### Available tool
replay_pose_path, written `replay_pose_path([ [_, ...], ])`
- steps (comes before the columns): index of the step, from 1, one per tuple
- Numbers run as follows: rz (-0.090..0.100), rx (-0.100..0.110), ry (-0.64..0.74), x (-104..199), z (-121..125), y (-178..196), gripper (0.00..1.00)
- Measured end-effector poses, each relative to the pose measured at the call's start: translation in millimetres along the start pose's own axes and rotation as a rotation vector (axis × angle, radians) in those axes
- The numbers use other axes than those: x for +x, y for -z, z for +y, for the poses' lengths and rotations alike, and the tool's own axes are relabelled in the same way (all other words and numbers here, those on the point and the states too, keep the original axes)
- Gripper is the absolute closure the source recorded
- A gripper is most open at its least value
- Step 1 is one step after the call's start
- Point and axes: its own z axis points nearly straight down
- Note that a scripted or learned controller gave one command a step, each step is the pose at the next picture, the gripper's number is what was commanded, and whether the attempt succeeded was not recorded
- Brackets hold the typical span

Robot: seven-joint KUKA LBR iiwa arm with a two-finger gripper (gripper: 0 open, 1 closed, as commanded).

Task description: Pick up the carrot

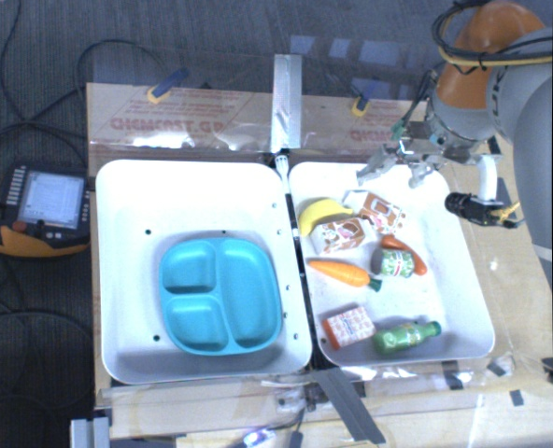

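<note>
Over right bin's (477,329) far rim, tool (400,168) spread (empty), carrot (338,272) near divider

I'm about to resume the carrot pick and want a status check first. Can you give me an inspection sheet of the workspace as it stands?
Surface: two white bins side by side, left bin and right bin, on a cardboard-covered bench.
Job's things: carrot lies flat in the right bin, near its left wall, not held.
Clutter: banana, two small cartons, red packet, green bottle and a small can crowd the right bin; blue divided plate in the left bin.
Grippers: hand hovers over the right bin's far edge, apart from the carrot, fingers spread, holding nothing.
Cables: dark cables on the floor at left.
Surroundings: pendant on the floor beside the left bin.
</note>
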Motion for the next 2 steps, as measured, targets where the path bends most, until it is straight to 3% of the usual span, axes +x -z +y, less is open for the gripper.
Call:
replay_pose_path([
  [1, 0.000, 0.002, -0.135, 50, -34, -54, 0.00],
  [2, 0.001, 0.003, -0.257, 56, -101, -45, 0.00],
])
